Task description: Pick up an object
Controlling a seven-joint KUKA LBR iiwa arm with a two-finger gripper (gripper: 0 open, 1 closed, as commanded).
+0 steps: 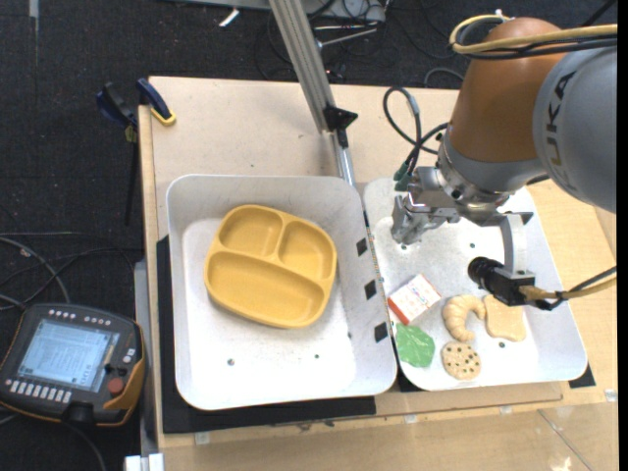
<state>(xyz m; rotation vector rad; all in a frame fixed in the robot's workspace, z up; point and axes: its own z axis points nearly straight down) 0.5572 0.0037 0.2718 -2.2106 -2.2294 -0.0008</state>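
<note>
Gripper (404,232) low over the upper left part of the right bin (554,346), above bare white floor. Nothing visible in it, and whether it is apart or together cannot be told from this slant. Nearest candidate is the small box (414,297), white with red print, lying flat just below the gripper near the bin's left wall, apart from it. Judged light, thin card, likely to dent if squeezed hard. Its flat lie leaves little height to catch, so the better hold looks to be across its narrower sides, coming straight down. The rest sit in the lower part of the same bin: green piece (414,346) just below the box, soft-looking, possibly floppy; croissant (461,314) to the box's right, curved, probably light, easiest across its middle; cookie (459,361) under the croissant, thin and flat, hard to get under; tan slab (506,322) at the croissant's right end, touching or just beside, cannot tell which. With that crowding, a descent on one item may nudge a neighbour. Left bin (191,214) holds one thing, a yellow divided plate (270,266) with three compartments and nothing lying in them, upright near the middle; looks rigid, wide and smooth, only its rim offering a hold. Both bins side by side on the counter (235,126)
</note>
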